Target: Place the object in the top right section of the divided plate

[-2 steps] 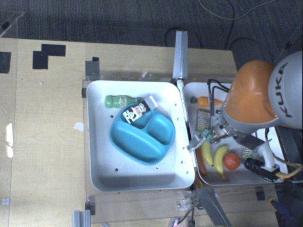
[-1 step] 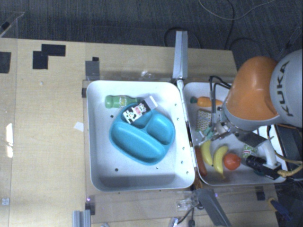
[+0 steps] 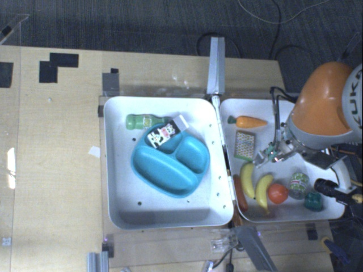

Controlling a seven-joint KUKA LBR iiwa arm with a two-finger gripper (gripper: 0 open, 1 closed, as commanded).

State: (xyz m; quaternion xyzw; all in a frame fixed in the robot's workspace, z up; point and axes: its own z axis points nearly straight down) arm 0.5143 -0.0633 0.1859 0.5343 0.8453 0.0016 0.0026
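A blue divided plate (image 3: 165, 173) lies tilted in the left bin (image 3: 122, 200). A small black-and-white carton (image 3: 164, 134) rests on the plate's upper left part, its white end pointing to the upper right. The plate's right-hand section (image 3: 193, 153) holds nothing. My gripper (image 3: 273, 151) hangs over the right bin (image 3: 332, 214), below the orange band of the arm (image 3: 320, 106), just above and to the right of two bananas (image 3: 256, 186). Nothing shows in its grasp.
A green bottle (image 3: 142, 121) lies at the left bin's back, touching the carton. The right bin holds a carrot (image 3: 250, 122), a grey mesh pad (image 3: 245, 144), a red tomato (image 3: 277, 193), a sausage (image 3: 240, 196), a clear jar (image 3: 299, 183) and a teal piece (image 3: 313, 201).
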